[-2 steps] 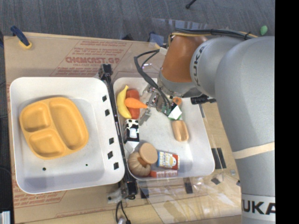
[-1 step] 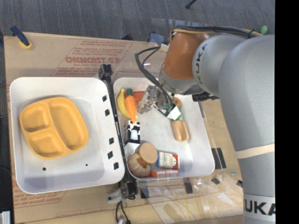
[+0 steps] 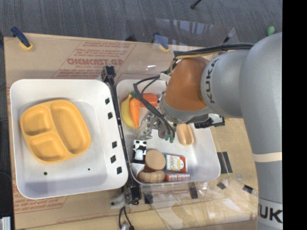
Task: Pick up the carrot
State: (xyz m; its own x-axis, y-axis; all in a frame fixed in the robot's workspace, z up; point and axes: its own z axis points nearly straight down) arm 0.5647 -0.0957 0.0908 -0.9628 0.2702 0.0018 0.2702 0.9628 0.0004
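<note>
Brown cardboard covers the counter (image 3: 72,63), and two shallow white bins stand on it side by side. Along the near edge of the right bin (image 3: 211,164) I see a small tan piece (image 3: 151,177) like a potato, with a red and white packet (image 3: 175,163) just to its right and a round brown block (image 3: 155,160) touching both. A black and white checked item (image 3: 139,150) lies a little farther, close to the bin's left wall. To the right of it, more in the middle of the bin, a pale bread-like roll (image 3: 185,134) lies just beside the pincer.

The pincer (image 3: 154,126) hangs low over the middle of the right bin, and the grey arm (image 3: 244,80) with its orange band comes in from the right. The metal fingers point toward the left, but I cannot tell if they are open or closed, and nothing is visible between them.

The carrot (image 3: 135,112) lies in the far left part of the right bin, just left of the pincer, with its long side going near to far. A yellow item (image 3: 126,113) like a banana touches it on the left, and a red-orange item (image 3: 150,99) is behind it.

In the left bin (image 3: 29,181) a yellow tray (image 3: 54,129) with three compartments lies flat. Two blue clamps (image 3: 21,38) hold the cardboard at the far edge.
</note>
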